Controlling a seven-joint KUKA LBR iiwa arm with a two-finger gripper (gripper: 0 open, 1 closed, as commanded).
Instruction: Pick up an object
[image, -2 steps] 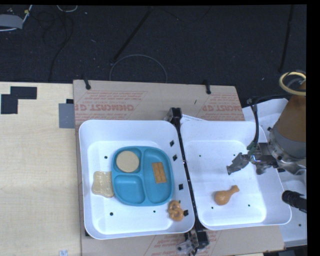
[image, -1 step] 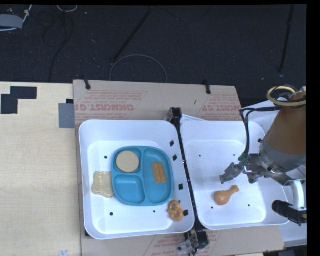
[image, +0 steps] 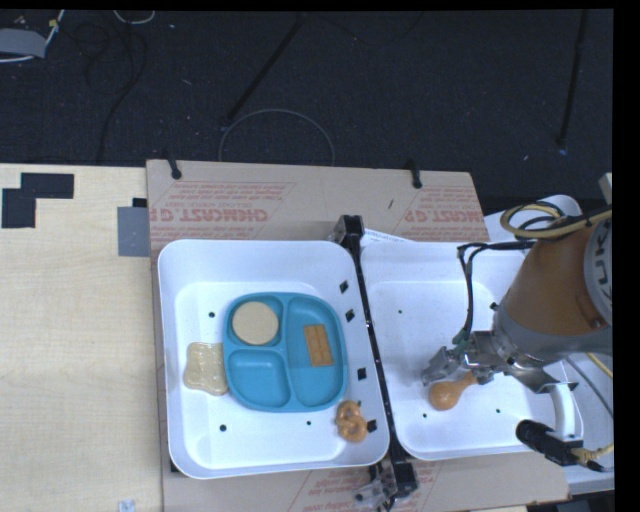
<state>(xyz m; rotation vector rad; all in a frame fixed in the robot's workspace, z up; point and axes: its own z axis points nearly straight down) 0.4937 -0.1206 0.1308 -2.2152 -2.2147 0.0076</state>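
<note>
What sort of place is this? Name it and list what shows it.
Probably a robotics lab bench for grasping trials: two shallow white plastic bins side by side on cardboard, toy food on a blue divided tray, and a grey robot arm reaching in above loose cables.

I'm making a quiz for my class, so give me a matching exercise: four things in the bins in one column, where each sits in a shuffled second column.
Things:
1. round tan disc
2. orange cracker
3. pale flat piece
4. orange pear-shaped object

Places:
A. right bin, by the gripper
B. blue tray's upper left compartment
C. left bin floor, left of the tray
D. tray's right compartment

Pairs: 1-B, 2-D, 3-C, 4-A
</note>
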